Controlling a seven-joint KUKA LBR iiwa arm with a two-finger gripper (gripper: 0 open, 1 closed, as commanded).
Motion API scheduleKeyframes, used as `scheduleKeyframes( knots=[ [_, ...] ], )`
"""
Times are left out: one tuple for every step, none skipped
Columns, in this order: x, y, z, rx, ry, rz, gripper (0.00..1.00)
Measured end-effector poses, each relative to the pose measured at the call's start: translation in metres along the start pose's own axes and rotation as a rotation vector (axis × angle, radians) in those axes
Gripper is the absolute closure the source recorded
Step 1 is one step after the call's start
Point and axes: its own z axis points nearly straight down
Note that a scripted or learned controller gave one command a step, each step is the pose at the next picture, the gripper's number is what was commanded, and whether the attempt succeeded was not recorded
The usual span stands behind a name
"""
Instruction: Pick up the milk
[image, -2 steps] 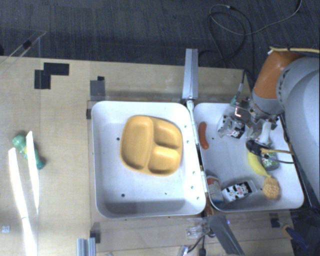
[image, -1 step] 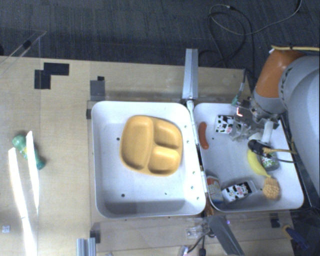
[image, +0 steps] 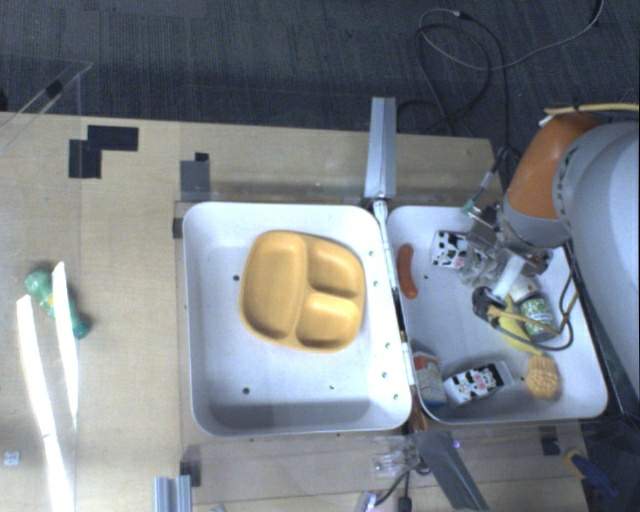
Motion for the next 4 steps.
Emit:
scheduleKeyframes(
  knots=[
    [0.04,0.008,-0.128,-0.016,-0.001,0.002,1.0],
    [0.04,0.008,-0.127,-0.016,-0.002,0.001,0.0],
    [0.034,0.029,-0.023,-0.021,0.001,0.011,0.0],
    [0.011,0.046,-0.026,-0.014,0.004,0.037,0.0]
  ],
)
